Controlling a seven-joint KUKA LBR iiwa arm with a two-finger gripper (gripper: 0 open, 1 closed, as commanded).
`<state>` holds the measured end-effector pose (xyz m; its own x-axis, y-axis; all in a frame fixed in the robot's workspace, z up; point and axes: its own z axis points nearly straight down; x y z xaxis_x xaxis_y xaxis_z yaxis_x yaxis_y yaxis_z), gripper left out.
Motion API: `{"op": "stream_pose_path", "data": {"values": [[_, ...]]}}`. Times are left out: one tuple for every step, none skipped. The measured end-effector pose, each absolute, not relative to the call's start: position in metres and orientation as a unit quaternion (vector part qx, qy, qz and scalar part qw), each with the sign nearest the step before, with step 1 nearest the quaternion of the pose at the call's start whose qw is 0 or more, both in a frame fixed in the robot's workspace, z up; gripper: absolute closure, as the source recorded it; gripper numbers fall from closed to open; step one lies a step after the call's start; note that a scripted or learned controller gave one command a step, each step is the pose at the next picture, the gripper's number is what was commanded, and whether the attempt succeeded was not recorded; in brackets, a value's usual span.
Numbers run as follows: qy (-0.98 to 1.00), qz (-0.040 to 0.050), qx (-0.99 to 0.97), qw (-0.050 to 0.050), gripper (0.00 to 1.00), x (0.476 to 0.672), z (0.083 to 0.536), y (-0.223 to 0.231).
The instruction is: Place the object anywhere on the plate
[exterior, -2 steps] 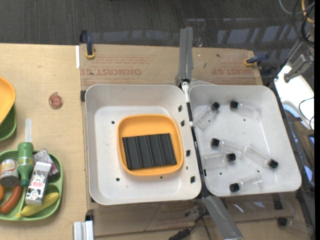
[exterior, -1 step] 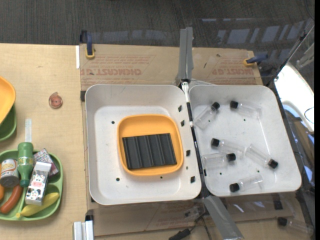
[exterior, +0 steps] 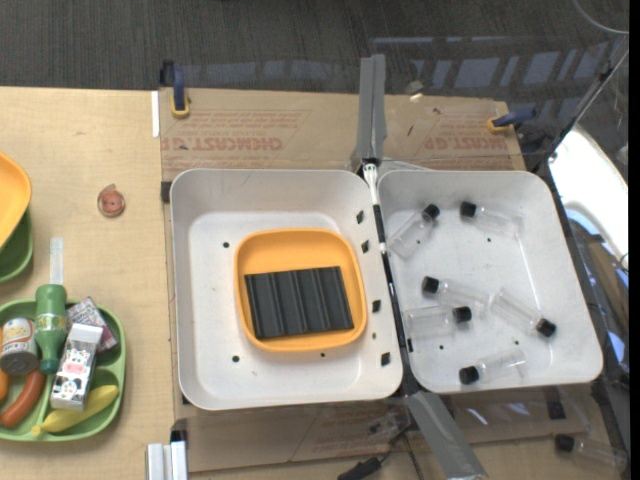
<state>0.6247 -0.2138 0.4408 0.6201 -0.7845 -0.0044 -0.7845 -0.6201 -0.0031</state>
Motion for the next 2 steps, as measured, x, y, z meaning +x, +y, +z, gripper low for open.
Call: {"op": "stream_pose_path", "data": {"values": [[0.312, 0.0008, -0.950, 0.002, 0.00, 0.569, 0.433, -0.210], [0.188, 0.0005, -0.982, 0.003, 0.00, 0.644, 0.300, -0.220]]}}
